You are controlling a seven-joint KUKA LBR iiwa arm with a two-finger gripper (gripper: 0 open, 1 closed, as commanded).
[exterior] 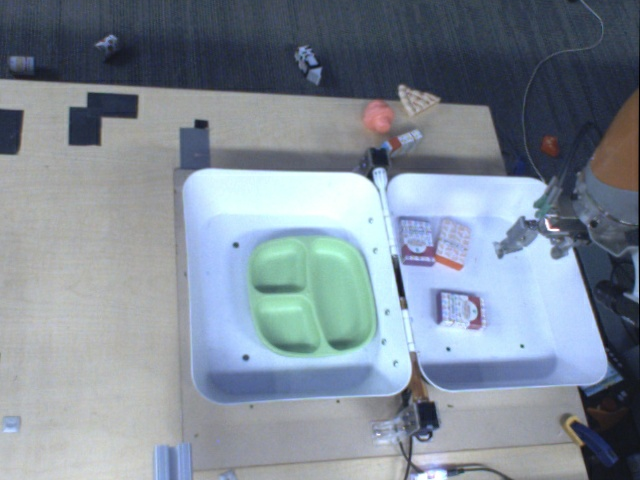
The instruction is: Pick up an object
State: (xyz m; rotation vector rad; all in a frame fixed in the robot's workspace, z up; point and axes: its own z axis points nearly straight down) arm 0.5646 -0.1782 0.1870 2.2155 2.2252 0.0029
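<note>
In the right bin (520, 358) lie three small packets: a dark red one (416, 241) and an orange-and-white one (453, 242) side by side near the bin's left wall, and a red-and-white one (460, 310) closer to the front. My gripper (536, 240) hangs over the right side of this bin, to the right of the packets and apart from them. Its fingers are spread open and nothing is between them.
The left bin (215, 268) holds a green divided tray (310, 293). Behind the bins on the bench lie a pink ball (378, 117), a pizza-slice toy (418, 99) and a small bottle (400, 144). Cables and clips sit at the bins' front seam (410, 423).
</note>
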